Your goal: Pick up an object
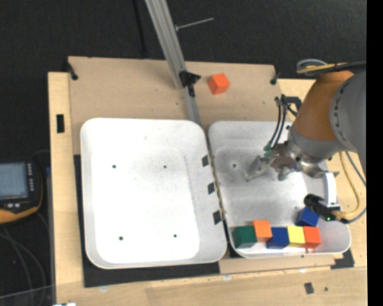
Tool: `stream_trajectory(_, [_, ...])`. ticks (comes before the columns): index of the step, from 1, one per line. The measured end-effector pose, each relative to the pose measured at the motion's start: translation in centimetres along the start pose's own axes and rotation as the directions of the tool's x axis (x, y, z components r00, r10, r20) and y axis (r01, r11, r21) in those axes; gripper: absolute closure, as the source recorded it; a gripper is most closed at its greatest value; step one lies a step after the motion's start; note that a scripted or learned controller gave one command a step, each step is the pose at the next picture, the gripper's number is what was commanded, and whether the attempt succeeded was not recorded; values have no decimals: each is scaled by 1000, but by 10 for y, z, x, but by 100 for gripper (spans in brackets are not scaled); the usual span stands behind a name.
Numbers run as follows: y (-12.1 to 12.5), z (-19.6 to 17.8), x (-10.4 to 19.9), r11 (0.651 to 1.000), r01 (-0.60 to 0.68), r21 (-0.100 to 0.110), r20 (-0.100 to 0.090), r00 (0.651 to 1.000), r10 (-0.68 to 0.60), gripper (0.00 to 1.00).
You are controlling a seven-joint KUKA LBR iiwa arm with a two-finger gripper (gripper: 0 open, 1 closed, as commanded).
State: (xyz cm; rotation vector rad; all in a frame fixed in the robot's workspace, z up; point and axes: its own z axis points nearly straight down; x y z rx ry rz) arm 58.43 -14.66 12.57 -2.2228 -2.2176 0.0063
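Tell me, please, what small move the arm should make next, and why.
Probably shift the gripper toward the row of blocks along the right bin's near edge, perhaps the orange block. The gripper sits over bare bin floor, apart from every block, so nothing lies within its grasp here.

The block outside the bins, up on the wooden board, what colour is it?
Orange. The block sits alone on the board, seen in the camera view.
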Motion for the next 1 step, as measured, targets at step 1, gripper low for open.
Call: stream_trajectory(1, [10,30,-8,1000,-1,-4,1,1000,1,0])
